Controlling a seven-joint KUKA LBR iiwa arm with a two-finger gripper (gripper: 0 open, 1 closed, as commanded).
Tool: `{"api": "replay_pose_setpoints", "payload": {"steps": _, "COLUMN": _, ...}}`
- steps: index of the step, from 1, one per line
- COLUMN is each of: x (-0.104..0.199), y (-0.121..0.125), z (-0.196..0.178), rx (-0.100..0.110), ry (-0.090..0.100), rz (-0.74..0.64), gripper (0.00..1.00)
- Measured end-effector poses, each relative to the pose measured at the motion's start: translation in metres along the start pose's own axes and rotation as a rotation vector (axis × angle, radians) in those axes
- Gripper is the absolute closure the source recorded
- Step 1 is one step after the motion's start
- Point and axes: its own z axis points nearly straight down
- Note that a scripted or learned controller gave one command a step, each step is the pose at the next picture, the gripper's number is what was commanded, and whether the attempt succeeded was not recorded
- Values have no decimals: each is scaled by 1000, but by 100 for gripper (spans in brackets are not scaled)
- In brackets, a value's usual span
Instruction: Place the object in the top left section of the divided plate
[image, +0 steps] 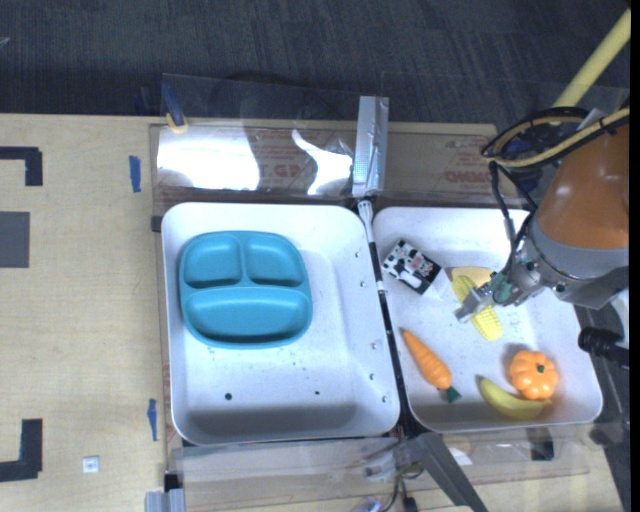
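plate (243, 288) unfilled; hand (487, 297) at corn (480, 305), 3 o'clock from plate, grip impossible to tell; transfer remained undone.

Arm (590, 225): rounded grey housing with 1 broad orange band (595, 195) above the wrist. Cables (530, 140) (black and yellow) loop over the upper section. The wrist tapers to a small metallic-grey pincer (480, 300) with greenish detail near its base. A black fitting (600, 343) projects from the housing's lower edge.

Blue divided plate (243, 288), seemingly bare, left bin (270, 400)
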Motion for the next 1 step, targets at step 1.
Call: {"api": "replay_pose_setpoints", "payload": {"steps": 1, "x": 68, "y": -13, "z": 7, "rx": 2, "ry": 3, "rz": -143, "gripper": 100}}
